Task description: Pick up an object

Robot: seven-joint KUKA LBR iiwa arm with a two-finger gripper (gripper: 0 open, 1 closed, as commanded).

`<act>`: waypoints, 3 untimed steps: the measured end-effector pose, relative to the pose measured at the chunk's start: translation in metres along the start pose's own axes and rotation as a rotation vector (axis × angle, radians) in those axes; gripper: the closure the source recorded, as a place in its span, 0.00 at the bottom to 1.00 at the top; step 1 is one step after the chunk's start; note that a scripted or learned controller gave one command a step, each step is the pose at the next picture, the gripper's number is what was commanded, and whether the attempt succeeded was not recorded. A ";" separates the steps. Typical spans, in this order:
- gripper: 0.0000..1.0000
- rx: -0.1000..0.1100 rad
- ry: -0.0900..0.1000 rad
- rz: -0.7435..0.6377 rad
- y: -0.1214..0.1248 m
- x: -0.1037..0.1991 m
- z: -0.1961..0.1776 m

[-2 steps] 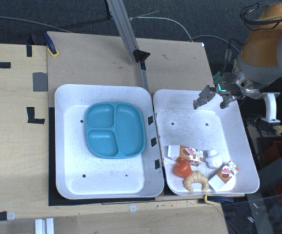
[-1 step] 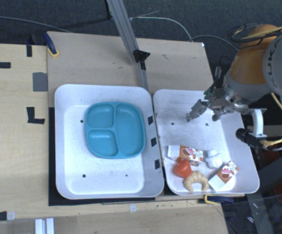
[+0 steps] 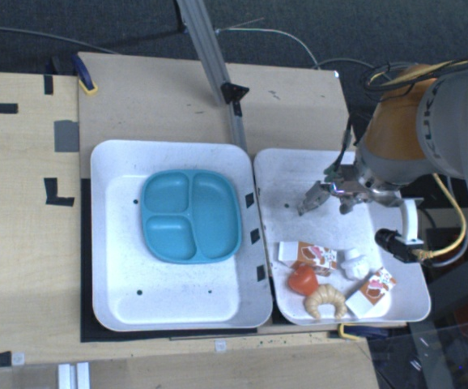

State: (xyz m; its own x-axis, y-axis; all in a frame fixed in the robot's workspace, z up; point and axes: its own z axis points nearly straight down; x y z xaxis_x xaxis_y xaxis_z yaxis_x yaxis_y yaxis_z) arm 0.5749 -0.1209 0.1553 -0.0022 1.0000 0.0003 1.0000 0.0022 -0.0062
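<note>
A: Where is the arm?

B: The grey arm with the orange band [image 3: 396, 128] reaches in from the right, and its two-finger gripper [image 3: 329, 200] hangs over the upper half of the right-hand shallow white bin [image 3: 278, 168]. The fingers [image 3: 310, 202] stand apart, one pointing left and down, the other shorter beside it, with nothing between them.

A: And the things to pick up?

B: They lie together along the near edge of that same bin, below the gripper and apart from it. There is a small white carton with a red and orange print [image 3: 313, 255], a round red tomato-like piece [image 3: 302, 280] touching it from below, and a tan croissant-shaped toy [image 3: 326, 300] just beside the red piece. To the right sit a crumpled white lump [image 3: 353, 262] and a second white and orange printed carton [image 3: 373, 288], tilted, near the bin's right corner.

A: What about the other bin?

B: The left-hand shallow white bin [image 3: 112, 298] holds a turquoise plastic plate with three compartments [image 3: 191, 215], lying flat in its upper part. The two bins touch side by side on the light brown tabletop [image 3: 145, 104]. A grey metal rail [image 3: 206, 39] slants down from the top towards the seam between them.
</note>
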 end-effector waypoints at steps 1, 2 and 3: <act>0.00 0.002 0.000 0.001 0.001 0.001 0.065; 1.00 -0.002 0.000 -0.001 0.003 0.001 0.051; 1.00 -0.009 -0.001 0.001 0.002 0.003 0.009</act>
State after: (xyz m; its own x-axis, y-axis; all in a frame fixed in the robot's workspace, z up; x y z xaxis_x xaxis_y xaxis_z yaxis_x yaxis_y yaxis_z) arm 0.5772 -0.1178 0.1466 -0.0012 1.0000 -0.0005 1.0000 0.0012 0.0025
